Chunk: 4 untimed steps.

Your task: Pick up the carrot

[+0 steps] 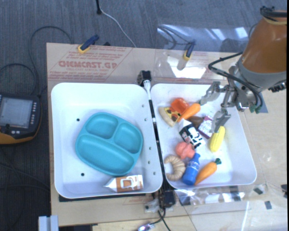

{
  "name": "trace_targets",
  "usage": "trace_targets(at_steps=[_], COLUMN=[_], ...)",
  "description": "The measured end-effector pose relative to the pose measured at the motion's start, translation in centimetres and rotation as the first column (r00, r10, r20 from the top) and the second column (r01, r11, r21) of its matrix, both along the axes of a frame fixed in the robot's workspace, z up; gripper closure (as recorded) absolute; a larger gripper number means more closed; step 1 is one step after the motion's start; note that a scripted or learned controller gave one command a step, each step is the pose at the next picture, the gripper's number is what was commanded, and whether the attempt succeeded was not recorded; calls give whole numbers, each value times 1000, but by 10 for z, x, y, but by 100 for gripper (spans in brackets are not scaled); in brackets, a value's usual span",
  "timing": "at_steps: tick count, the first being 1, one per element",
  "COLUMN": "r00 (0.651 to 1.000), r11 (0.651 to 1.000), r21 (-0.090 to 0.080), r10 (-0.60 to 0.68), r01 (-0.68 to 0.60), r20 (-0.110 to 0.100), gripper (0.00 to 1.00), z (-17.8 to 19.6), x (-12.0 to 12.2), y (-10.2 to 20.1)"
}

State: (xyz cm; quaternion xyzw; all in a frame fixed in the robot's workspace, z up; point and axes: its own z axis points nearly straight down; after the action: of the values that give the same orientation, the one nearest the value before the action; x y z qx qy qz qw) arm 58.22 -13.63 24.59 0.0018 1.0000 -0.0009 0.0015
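The carrot (pixel 205 172) is orange with a green top. It lies near the front of the right bin (pixel 241 170), beside a blue bottle (pixel 191 170). A second orange, carrot-like piece (pixel 190 111) rests farther back next to a pizza slice (pixel 168 114). My gripper (pixel 216 105) hangs over the back right part of this bin with its fingers spread open and nothing between them. It is well behind the green-topped carrot and just right of the orange piece.
The right bin also holds a yellow corn-like toy (pixel 217 137), a black-and-white item (pixel 192 134), a pink toy (pixel 184 149) and a beige ring (pixel 173 165). In the left bin (pixel 67 105) lie a blue divided plate (pixel 110 142) and a small carton (pixel 125 182).
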Motion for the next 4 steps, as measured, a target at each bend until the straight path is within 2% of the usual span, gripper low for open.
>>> trace_targets(at_steps=[1, 2, 3, 4], r00=[994, 999, 992, 888], r11=[994, 1000, 992, 889], r21=[-4, -4, 2, 13], r10=[105, 22, -127, -458], r01=[-105, -22, 127, 458], r20=[7, 25, 11, 30], gripper=[0, 0, 0, 0], z=[-111, -135, -136, -138], x=[52, 85, 94, 78], y=[-4, -36, -33, -76])
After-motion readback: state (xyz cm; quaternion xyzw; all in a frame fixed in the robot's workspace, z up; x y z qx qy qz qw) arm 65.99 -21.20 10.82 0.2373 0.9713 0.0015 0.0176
